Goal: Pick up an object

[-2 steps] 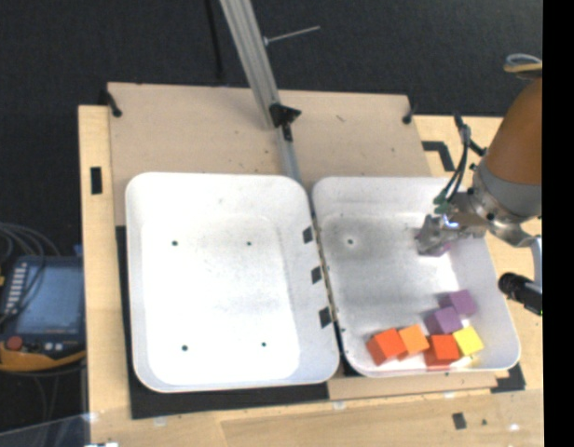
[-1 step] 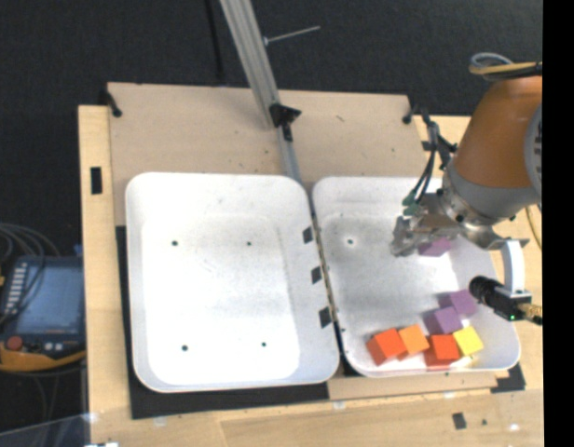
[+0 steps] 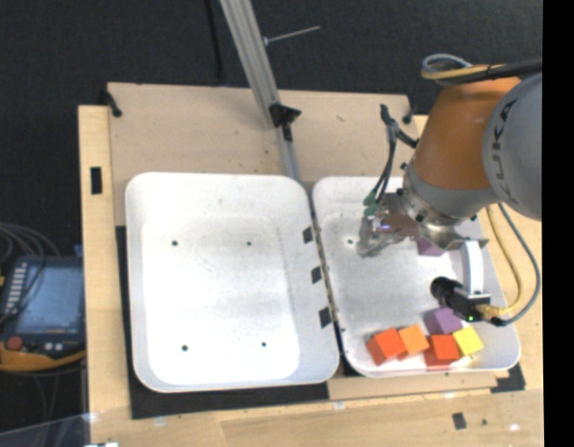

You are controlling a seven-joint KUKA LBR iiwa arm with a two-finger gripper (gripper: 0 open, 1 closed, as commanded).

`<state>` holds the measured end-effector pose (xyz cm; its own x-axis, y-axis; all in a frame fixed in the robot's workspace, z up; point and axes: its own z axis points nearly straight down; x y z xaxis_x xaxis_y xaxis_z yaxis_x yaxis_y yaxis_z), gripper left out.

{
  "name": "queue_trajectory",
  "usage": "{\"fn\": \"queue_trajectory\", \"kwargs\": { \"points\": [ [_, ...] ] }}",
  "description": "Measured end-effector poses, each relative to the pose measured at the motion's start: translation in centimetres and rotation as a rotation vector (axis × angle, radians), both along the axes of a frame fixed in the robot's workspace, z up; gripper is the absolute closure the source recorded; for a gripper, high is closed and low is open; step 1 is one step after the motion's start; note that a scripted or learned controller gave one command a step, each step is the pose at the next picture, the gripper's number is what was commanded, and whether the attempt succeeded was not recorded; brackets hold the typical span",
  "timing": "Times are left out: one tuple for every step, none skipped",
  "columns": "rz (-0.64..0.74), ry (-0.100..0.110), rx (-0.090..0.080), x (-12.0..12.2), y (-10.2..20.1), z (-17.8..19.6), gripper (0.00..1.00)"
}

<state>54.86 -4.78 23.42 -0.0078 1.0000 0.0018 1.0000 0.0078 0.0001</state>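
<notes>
Grey gripper (image 3: 373,238) hangs low over the right bin (image 3: 335,203); its blurred fingers appear nearly closed, holding nothing visible. Orange, purple and yellow blocks (image 3: 425,341) cluster at the bin's near edge, well apart from it.

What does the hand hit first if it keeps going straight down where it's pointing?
Probably bare floor of the right bin. The hand points down over its upper left part, and the blocks sit well away at the near edge. Height is hard to judge.
</notes>
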Motion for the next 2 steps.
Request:
{"fn": "queue_trajectory", "kwargs": {
  "points": [
    [-0.001, 0.001, 0.0, -1.2, 5.4, -0.9, 1.0],
    [0.0, -0.002, 0.0, -2.1, 9.6, -0.1, 1.0]
  ]
}}
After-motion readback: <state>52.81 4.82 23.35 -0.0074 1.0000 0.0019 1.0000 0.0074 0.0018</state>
